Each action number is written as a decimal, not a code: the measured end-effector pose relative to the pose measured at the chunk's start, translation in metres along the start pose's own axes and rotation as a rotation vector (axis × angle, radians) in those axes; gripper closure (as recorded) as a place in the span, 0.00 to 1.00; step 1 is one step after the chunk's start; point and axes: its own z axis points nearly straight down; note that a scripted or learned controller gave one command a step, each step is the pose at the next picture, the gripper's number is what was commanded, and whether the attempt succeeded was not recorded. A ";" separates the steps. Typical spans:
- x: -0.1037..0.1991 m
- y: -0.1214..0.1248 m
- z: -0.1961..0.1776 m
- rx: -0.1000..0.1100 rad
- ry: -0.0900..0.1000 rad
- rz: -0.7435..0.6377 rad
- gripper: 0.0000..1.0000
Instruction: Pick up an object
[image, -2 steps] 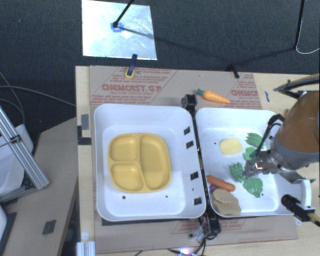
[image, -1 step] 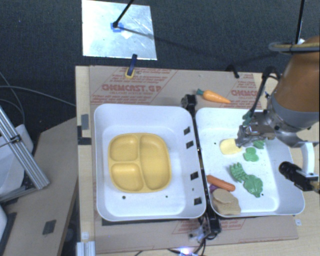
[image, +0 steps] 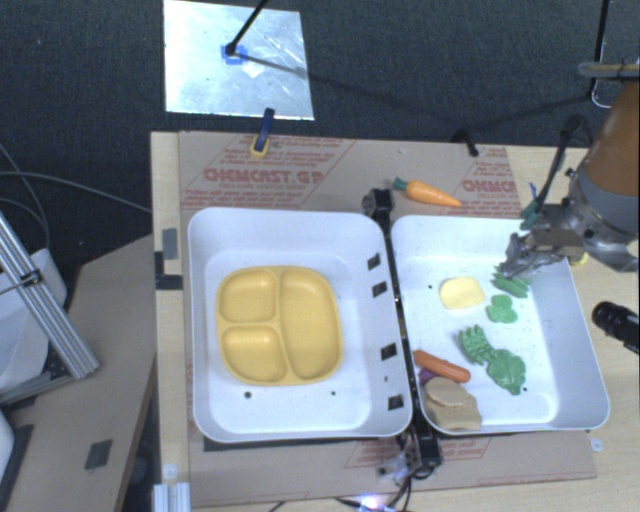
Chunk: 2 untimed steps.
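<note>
Reaching: I come in from the right over the right bin (image: 560, 400), my gripper (image: 520, 262) low at its upper right part.
Gripper state: I cannot tell from this slant whether I am released or clenched; nothing shows clearly in my grasp.
Nearest thing: a small green leafy piece (image: 511, 285) lies just below my tip, touching or nearly so; I cannot tell which.
Its long axis: roughly from upper left to lower right across the bin floor, slanted.
Which way it lies from me: just toward the near edge of the bin and slightly left.
Other candidates: a round green piece (image: 502, 310) just beyond it, a pale yellow block (image: 461, 293) to the left, then green lettuce-like toys (image: 494, 356), a carrot (image: 441, 366) and a tan bread-like piece (image: 452, 403) farther toward the near left corner.
Left bin (image: 210, 250): holds a yellow divided plate (image: 279, 324), well apart from me.
Outside: an orange carrot (image: 428, 193) lies on the cardboard behind the bins.
Judgement: the leafy piece is the likely target; a thin, flat thing could slip away.
</note>
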 end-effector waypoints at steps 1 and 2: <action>-0.067 -0.007 -0.015 0.001 -0.001 0.003 1.00; -0.072 -0.003 0.193 0.013 0.003 0.001 1.00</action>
